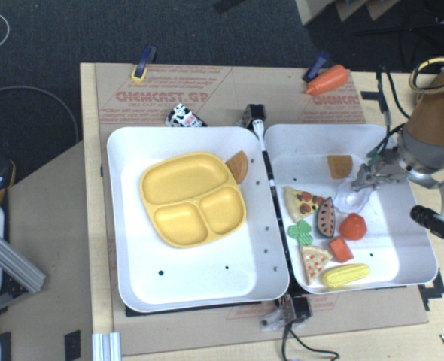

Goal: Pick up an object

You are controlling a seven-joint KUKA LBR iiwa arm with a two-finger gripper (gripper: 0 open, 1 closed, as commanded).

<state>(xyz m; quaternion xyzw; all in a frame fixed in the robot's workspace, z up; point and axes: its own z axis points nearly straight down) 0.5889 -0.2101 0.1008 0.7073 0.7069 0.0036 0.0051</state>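
Note:
My gripper (366, 177) hangs low over the upper right part of the right bin (414, 232), reaching in from the right. Just below it lies a pale translucent object (354, 198). A brown toast square (340, 165) is just to its left. Further down the bin lie a red tomato (353, 226), a watermelon slice (326, 218), a pizza slice (303, 200), a green leafy piece (302, 232), an orange chunk (341, 249), a triangular wedge (314, 260) and a yellow corn cob (345, 274). I see nothing held.
The left bin (132, 262) holds a yellow divided plate (193, 198) with a brown piece (238, 167) at its upper right corner. An orange clamp (327, 80), a yellow and blue clamp (141, 65) and a small black-and-white item (184, 116) lie behind the bins.

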